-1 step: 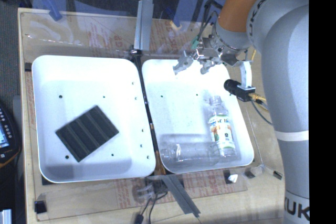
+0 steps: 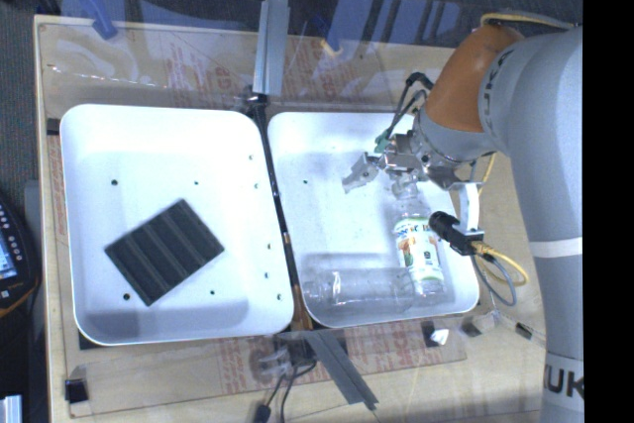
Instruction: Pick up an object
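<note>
Low over the right bin, the gripper hangs at the neck of a labelled plastic bottle lying along the right wall, probably its target; its opening cannot be told. The arm reaches in from the right, wrist bent downward. A clear bottle lies along the near wall, and a black ribbed panel lies in the left bin.

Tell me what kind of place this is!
Probably a robot lab or testing bench. A grey robot arm reaches over a wooden bench. One white bin holds a black ridged slab; the other bin holds a labelled bottle and a clear bottle, like practice things.
</note>
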Motion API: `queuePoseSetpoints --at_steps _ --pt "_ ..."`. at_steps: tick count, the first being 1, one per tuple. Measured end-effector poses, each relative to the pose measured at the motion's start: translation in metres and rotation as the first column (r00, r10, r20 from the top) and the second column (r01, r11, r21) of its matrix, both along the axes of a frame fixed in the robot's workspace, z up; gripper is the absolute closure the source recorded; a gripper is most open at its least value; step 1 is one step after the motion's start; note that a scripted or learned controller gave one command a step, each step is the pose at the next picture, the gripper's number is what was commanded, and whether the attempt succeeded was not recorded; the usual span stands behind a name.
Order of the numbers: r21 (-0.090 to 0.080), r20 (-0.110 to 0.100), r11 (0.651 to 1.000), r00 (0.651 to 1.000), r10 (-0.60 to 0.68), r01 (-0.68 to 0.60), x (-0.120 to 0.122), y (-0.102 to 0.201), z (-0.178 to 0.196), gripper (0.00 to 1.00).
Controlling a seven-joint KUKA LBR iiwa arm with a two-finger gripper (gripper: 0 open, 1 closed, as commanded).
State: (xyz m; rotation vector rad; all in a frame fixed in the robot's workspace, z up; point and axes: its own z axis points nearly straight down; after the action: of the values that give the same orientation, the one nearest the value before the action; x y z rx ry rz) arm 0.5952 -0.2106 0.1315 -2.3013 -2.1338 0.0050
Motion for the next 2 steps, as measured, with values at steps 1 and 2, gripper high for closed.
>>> queuePoseSetpoints --at_steps 1,2 --pt "-0.001 0.005 0.975 0.975 0.221 -0.221 -0.054 0.011 0.096 0.00" --pt "0.001 0.002 0.954 0.954 0.300 -0.300 -0.025 0.002 0.049 0.00"
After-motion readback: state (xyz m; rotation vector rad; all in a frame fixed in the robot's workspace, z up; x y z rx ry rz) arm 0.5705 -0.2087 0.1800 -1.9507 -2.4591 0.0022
